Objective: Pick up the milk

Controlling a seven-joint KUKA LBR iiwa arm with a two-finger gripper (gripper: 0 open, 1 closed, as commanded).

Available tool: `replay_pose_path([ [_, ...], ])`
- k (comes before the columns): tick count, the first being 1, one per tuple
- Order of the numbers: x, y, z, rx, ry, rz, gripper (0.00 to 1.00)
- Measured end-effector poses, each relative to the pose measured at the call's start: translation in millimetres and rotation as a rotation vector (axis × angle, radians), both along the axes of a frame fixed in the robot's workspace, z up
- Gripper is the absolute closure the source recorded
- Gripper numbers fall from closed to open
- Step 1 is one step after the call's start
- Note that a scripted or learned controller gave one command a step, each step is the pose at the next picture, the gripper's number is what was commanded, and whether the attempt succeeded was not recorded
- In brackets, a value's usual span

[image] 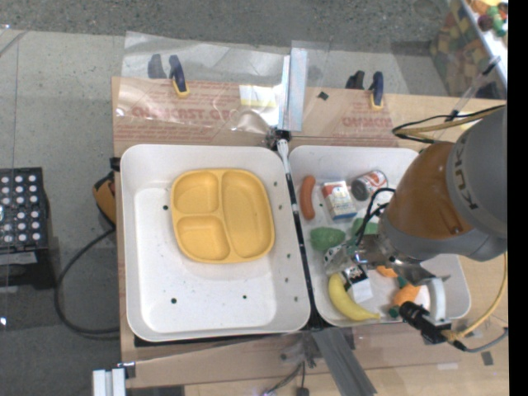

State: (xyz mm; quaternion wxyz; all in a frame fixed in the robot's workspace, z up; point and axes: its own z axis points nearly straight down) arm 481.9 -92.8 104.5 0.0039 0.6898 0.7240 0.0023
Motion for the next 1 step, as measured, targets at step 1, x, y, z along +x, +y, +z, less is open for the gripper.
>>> replay_pose_path([
  [1,-3.2,53.2,86.8,0.001,0.013,0.041,1.00],
])
